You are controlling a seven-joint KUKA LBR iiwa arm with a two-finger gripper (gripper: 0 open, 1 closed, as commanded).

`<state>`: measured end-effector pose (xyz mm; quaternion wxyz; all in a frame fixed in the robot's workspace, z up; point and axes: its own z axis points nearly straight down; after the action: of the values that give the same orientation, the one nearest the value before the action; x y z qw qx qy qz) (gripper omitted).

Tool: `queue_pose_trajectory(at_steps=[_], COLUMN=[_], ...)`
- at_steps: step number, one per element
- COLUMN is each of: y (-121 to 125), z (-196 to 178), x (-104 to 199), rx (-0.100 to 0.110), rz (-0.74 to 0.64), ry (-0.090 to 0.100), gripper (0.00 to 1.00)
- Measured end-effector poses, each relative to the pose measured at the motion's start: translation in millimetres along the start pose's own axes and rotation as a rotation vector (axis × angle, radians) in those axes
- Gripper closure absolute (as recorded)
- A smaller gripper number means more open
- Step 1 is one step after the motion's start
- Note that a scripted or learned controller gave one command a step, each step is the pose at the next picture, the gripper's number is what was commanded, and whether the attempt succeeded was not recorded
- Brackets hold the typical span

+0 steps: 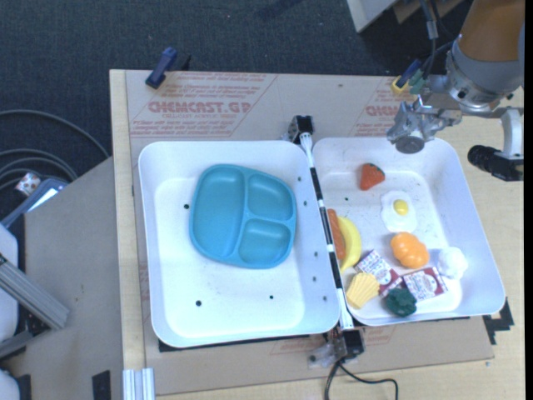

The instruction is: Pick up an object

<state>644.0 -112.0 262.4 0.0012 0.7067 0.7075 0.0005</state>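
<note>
Currently, the arm [491,23] is entering from the upper right, its orange band sitting above a grey wrist, and it is angling downward and leftward toward the right bin [479,248]. The gripper [410,140] is hanging over that bin's far rim, near the top-left corner, and it is touching none of the objects. Whether it is set wide or narrow cannot be told from this angle; nothing is showing in its grasp.

The candidate objects are all lying in the right bin. A strawberry [371,175] is lying nearest the gripper, just below it and slightly left. A fried egg [399,211] is lying below the strawberry, and an orange [409,249] is lying below the egg. A banana [350,242] is resting against the bin's left wall. A cluster near the front edge is comprising a yellow ridged piece [361,290], a small red-and-white packet [425,284], a green item [400,303] and a white item [452,262]; the packet's print is too small to read.

The left bin [166,307] is holding a blue divided plate [243,216].

The board [133,223] under both bins is bearing red print reading "CHEMCAST GP" behind the left bin; the same print is repeating behind the right bin, partly hidden by the gripper.
</note>
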Motion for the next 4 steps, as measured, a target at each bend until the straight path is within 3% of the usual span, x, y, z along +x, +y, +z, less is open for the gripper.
queue_pose_trajectory(at_steps=[1, 2, 3, 4], y=[13, -21, -81, -52], z=[-10, 14, -7, 14], x=[30, 65, 97, 17], rx=[0.0, 0.005, 0.006, 0.001], rz=[-0.001, 0.0, 0.0, 0.002], ry=[0.001, 0.002, 0.002, -0.001], gripper=[1.0, 1.0, 1.0, 1.0])
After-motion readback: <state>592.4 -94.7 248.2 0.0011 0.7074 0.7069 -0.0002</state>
